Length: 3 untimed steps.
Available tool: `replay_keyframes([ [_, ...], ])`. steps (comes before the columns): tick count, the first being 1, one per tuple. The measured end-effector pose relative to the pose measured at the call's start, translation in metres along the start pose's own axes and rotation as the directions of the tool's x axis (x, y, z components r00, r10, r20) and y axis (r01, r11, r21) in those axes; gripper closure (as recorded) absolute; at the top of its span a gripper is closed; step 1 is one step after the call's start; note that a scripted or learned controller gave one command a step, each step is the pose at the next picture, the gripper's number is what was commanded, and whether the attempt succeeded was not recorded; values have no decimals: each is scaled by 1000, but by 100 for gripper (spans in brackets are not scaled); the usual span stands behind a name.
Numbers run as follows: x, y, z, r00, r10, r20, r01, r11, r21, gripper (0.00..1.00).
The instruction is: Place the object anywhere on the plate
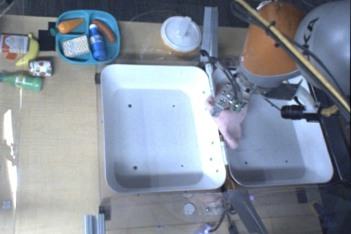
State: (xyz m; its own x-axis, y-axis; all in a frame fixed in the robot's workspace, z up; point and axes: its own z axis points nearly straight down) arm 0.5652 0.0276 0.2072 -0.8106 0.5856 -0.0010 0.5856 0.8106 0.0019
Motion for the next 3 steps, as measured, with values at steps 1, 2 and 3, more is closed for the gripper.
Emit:
replay_keyframes([
  [1, 41, 38, -7, 921, -390, 2, 390, 921, -1, 100],
  [2, 91, 62, -20, 810, -587, 2, 587, 810, -2, 100],
  [3, 136, 86, -17, 808, -589, 0, 589, 808, -1, 100],
])
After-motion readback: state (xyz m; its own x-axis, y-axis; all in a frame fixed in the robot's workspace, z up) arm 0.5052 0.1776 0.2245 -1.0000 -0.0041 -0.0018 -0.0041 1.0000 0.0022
